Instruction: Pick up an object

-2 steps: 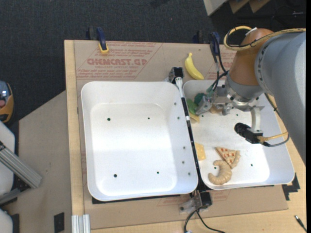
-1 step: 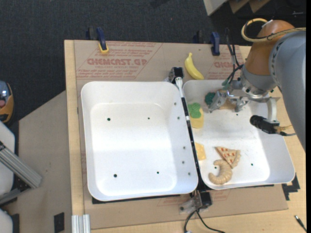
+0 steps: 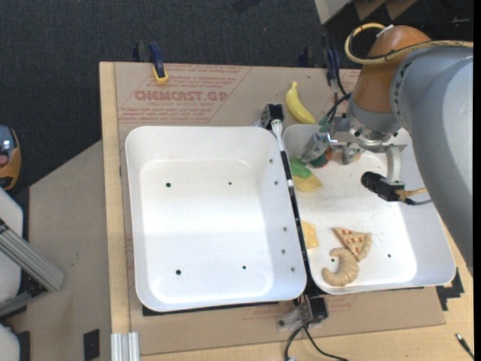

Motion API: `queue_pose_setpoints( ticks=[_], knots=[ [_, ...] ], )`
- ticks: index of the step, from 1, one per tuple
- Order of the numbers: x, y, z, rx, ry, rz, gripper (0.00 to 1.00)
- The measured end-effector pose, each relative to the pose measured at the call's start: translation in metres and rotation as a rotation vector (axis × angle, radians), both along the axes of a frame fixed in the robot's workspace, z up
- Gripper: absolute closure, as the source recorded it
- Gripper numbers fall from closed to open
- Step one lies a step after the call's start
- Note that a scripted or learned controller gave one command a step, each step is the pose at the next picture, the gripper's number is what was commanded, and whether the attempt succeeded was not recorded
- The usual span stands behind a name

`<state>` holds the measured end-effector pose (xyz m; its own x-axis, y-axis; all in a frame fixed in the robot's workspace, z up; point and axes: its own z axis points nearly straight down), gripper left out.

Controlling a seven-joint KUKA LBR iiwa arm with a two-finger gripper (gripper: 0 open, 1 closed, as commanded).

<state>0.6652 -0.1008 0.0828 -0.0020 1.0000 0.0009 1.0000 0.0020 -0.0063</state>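
My gripper (image 3: 338,146) hangs low over the back left corner of the right bin (image 3: 406,232). Just left of it, touching or nearly touching, lies a small green and red toy (image 3: 316,153). A green leaf-like piece (image 3: 301,168) and a yellow piece (image 3: 309,182) rest beside the bin's left wall. Farther forward lie a yellow cheese wedge (image 3: 309,235), a pizza slice (image 3: 353,241) and a tan croissant (image 3: 340,268). A yellow banana (image 3: 298,104) sits on the board behind the bins.
The left bin (image 3: 150,201) stands beside the right one, their walls meeting along a dark strip (image 3: 289,194). The brown board (image 3: 184,89) lies under both bins. My grey arm (image 3: 443,119) covers the right bin's back right part.
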Motion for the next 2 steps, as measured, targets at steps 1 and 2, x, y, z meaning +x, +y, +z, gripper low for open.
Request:
queue_pose_setpoints(
  ticks=[1,2],
  knots=[
    [0.002,-0.001,0.013,-0.002,-0.008,0.000,1.00],
    [0.003,0.092,0.109,0.001,-0.016,0.006,1.00]
  ],
)
